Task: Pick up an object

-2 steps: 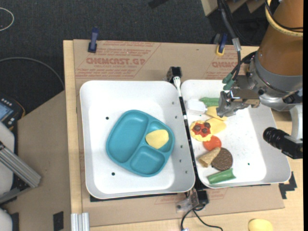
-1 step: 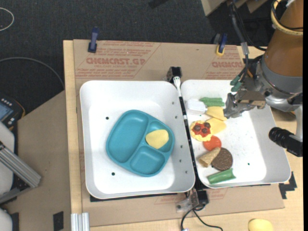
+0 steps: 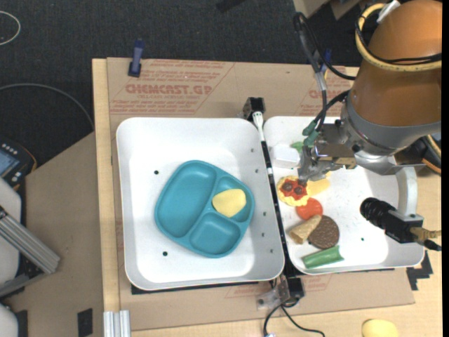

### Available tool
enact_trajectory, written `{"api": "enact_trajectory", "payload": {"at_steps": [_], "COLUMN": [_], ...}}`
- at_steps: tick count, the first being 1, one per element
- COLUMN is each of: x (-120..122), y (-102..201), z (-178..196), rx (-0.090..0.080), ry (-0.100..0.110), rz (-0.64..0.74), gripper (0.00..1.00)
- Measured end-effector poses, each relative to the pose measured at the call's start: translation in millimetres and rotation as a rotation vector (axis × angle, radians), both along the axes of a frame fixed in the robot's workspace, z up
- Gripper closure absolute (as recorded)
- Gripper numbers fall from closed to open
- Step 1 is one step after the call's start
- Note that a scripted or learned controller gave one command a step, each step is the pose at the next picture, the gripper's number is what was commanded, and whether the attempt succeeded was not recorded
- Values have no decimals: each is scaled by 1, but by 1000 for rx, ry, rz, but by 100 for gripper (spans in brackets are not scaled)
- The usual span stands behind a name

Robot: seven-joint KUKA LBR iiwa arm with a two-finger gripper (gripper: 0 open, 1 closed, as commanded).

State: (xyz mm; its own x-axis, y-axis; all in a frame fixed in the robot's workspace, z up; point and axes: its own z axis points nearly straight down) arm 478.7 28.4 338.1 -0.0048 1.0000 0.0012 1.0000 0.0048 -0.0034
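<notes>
My gripper (image 3: pixel 302 186) reaches down into the right bin (image 3: pixel 372 257), its tip over a flat yellow piece with red spots (image 3: pixel 287 192) near the bin's left wall. Just below it lie a red round piece (image 3: pixel 309 208), a tan wedge (image 3: pixel 303 230), a brown disc (image 3: pixel 325 234) and a green pod (image 3: pixel 323 257). A white block (image 3: pixel 284 155) and a small green piece (image 3: pixel 297 147) lie behind the gripper. The arm's wrist hides the bin's far right part.
The left bin (image 3: pixel 137 188) holds a blue divided plate (image 3: pixel 186 209) with a pale yellow lump (image 3: pixel 229 202) in its right compartment. A black divider strip (image 3: pixel 270 181) runs between the bins. A yellow object (image 3: pixel 379 328) lies off the bench at the bottom right.
</notes>
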Motion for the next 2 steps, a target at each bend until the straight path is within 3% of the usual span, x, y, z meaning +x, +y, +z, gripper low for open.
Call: {"api": "enact_trajectory", "payload": {"at_steps": [1,2], "x": [1,1], "y": [44,-20], "z": [46,62], "rx": [1,-2], "ry": [-10,-8], "rz": [1,-10], "gripper": [100,100]}}
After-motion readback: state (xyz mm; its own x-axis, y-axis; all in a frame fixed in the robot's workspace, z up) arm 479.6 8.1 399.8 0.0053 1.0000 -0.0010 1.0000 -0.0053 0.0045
